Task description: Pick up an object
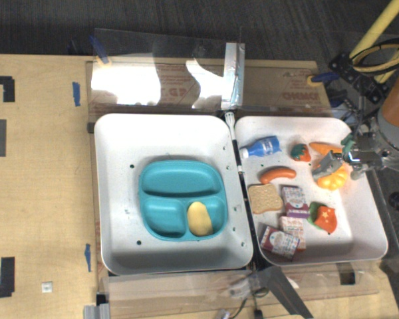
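Observation:
My gripper point(331, 166) hangs low over the right bin point(376, 234), near its right wall, reaching in from the right. Directly under its tip lies a yellow toy pepper point(337, 181), partly covered by it. An orange carrot point(323, 148) lies just behind the gripper. Further left are a small red and green tomato point(300, 153), a blue bottle point(263, 146), a red sausage point(278, 174) and a bread slice point(265, 198). I cannot see whether the pepper is gripped or only lies below the gripper.
Several small printed packets point(289, 228) and a red strawberry point(324, 219) lie at the right bin's front. The left bin point(113, 178) holds a teal divided plate point(179, 185) with a yellow lemon point(199, 218) in it. Cables and a yellow hose point(379, 25) stand behind the arm.

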You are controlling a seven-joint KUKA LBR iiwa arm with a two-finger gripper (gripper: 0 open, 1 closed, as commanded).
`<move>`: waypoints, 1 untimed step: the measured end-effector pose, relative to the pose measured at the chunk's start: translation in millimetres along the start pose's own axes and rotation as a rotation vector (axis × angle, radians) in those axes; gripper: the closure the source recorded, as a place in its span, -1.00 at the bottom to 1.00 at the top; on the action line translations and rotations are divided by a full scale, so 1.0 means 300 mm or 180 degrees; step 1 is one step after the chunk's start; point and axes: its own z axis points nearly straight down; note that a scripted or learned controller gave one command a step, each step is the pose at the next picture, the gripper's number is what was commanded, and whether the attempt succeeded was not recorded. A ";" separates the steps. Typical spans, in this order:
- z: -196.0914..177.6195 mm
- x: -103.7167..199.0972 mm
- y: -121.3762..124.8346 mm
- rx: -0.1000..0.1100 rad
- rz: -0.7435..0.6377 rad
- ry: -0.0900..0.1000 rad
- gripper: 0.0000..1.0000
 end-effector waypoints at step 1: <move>0.419 -0.042 0.017 -0.0076 0.0886 -0.0008 -1.00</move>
